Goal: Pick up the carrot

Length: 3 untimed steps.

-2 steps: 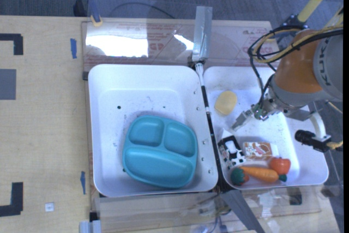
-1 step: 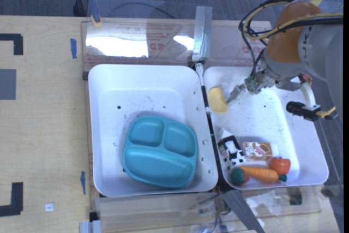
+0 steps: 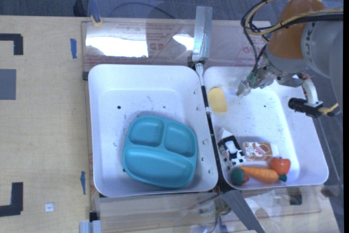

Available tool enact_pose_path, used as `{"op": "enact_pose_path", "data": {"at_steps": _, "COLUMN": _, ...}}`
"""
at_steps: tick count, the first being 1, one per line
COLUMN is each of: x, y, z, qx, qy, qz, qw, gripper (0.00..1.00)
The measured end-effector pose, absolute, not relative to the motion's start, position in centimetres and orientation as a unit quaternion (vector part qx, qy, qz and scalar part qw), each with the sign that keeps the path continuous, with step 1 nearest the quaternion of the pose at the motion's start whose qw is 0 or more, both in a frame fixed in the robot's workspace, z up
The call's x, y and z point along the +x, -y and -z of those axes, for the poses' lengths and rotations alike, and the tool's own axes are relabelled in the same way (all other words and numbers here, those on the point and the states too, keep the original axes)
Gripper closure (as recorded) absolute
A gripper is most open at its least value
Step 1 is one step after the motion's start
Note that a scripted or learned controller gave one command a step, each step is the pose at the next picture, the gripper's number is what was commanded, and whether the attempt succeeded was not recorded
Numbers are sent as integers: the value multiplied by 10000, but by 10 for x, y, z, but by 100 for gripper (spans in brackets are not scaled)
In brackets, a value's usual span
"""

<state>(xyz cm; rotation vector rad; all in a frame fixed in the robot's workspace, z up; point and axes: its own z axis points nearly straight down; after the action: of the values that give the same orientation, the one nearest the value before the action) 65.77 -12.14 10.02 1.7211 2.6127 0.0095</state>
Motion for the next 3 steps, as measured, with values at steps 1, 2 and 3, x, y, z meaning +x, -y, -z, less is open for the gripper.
{"op": "enact_pose_path", "data": {"at_steps": 1, "x": 669, "y": 74, "z": -188, "qx": 6390, "qy": -7692, "qz": -22, "qw": 38, "gripper": 100}}
{"op": "enact_pose_path", "data": {"at_steps": 2, "x": 631, "y": 120, "z": -95, "qx": 7210, "qy": -6930, "qz": 22, "qw": -29, "gripper": 100}}
{"op": "enact_pose_path", "data": {"at_steps": 3, "x": 570, "y": 147, "z": -110, "qx": 6759, "qy": -7370, "qz": 5, "qw": -5, "gripper": 100}}
